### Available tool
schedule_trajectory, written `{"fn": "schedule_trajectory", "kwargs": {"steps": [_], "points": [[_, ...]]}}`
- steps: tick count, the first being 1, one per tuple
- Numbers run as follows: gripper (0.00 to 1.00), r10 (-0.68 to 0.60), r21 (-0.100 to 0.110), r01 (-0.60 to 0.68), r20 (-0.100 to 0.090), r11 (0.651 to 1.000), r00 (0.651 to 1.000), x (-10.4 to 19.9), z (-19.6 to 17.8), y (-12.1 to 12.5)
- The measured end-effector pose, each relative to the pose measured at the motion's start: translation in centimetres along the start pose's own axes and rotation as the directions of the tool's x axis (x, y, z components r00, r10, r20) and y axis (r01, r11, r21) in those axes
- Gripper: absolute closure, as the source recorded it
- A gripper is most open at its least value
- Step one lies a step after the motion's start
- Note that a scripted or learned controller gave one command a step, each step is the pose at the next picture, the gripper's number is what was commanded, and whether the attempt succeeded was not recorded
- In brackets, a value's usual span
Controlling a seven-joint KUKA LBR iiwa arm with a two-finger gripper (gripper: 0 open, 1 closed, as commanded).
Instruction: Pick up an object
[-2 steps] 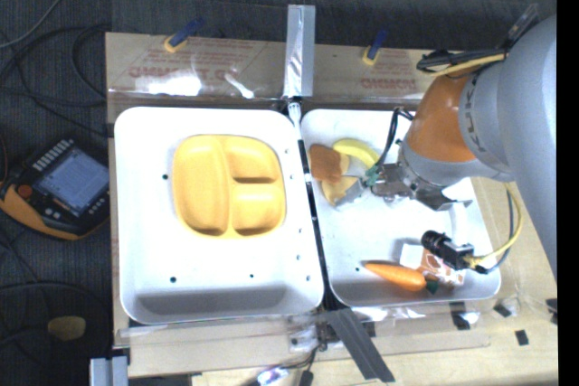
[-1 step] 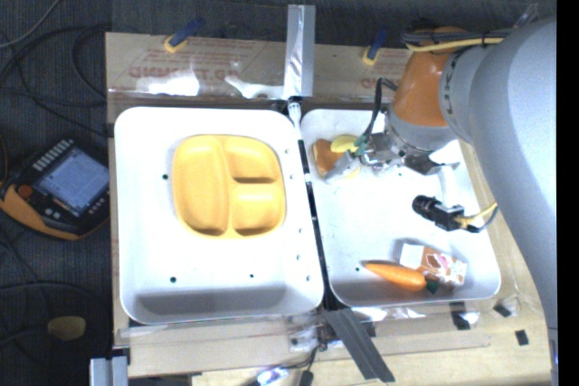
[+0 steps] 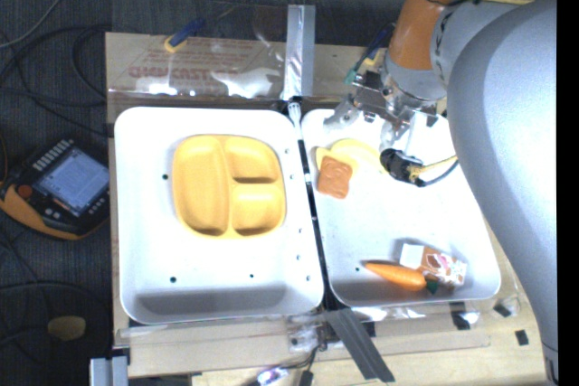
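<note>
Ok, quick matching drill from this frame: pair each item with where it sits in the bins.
Items:
1. tray
2. carrot
3. orange block
4. carton

Places:
A. near edge of the right bin, left of the carton
B. middle of the left bin
C. near right corner of the right bin
D. far left part of the right bin, by the divider

Pairs: 1-B, 2-A, 3-D, 4-C
</note>
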State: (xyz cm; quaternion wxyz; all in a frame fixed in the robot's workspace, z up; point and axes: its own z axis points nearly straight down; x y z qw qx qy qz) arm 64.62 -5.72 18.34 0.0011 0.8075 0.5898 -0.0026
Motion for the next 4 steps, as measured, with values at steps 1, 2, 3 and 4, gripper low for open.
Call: {"fn": "schedule_trajectory", "kwargs": {"steps": [1, 2, 3, 4], "points": [[0.00, -0.116, 0.001, 0.116, 0.000, 0.993, 0.993, -4.1, 5.7, 1.2], [0.00, -0.081, -0.014, 0.081, -0.001, 0.997, 0.997, -8.2, 9.3, 2.0], [1.00, -0.085, -0.004, 0.085, 0.003, 0.996, 0.996, -8.2, 8.6, 1.8], [1.00, -0.298, -0.002, 0.298, 0.000, 0.955, 0.955, -2.1, -1.8, 1.8]]}}
